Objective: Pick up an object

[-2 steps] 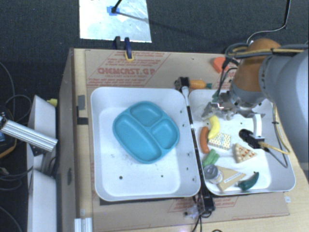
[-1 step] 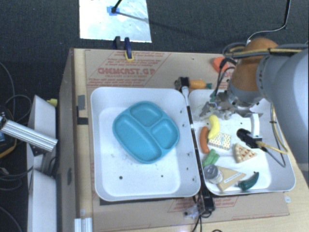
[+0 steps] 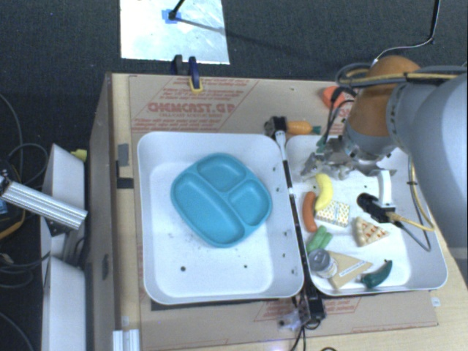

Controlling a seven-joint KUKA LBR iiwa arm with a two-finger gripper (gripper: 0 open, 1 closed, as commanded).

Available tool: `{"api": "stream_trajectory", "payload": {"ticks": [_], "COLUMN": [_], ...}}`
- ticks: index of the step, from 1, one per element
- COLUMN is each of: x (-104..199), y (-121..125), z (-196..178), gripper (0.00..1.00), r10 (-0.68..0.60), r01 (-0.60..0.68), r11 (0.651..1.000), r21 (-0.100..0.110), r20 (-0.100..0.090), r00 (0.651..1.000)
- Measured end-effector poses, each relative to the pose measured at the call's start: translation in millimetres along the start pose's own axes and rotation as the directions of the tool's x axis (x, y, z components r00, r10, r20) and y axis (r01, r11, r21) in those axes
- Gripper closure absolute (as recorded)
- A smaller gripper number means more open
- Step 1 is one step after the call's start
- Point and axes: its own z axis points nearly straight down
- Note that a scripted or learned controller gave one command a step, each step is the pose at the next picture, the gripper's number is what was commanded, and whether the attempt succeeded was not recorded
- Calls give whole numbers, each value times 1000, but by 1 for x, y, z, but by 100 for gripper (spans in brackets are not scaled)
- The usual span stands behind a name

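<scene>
— Two white bins are sitting side by side; where is the hand hovering?
— Over the right bin, just above the banana. Open or closed, I cannot tell.

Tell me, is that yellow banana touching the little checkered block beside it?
Touching. In the camera view the banana's lower end meets the checkered block's upper left corner with no white bin floor showing between them.

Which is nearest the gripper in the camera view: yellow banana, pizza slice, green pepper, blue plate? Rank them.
From the gripper:
1. Yellow banana, just below it.
2. Pizza slice, right bin's middle.
3. Green pepper, right bin's near edge.
4. Blue plate, left bin.
</scene>
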Motion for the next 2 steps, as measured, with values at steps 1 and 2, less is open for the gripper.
{"api": "stream_trajectory", "payload": {"ticks": [1,2], "x": [-7,-1], "y": [-1,2], "z": [0,0], "gripper": [0,0], "r10": [3,0], "r01": [-3,0], "r11": [1000,1000], "r21": [0,0], "r20": [0,-1], "r00": [1000,1000]}}
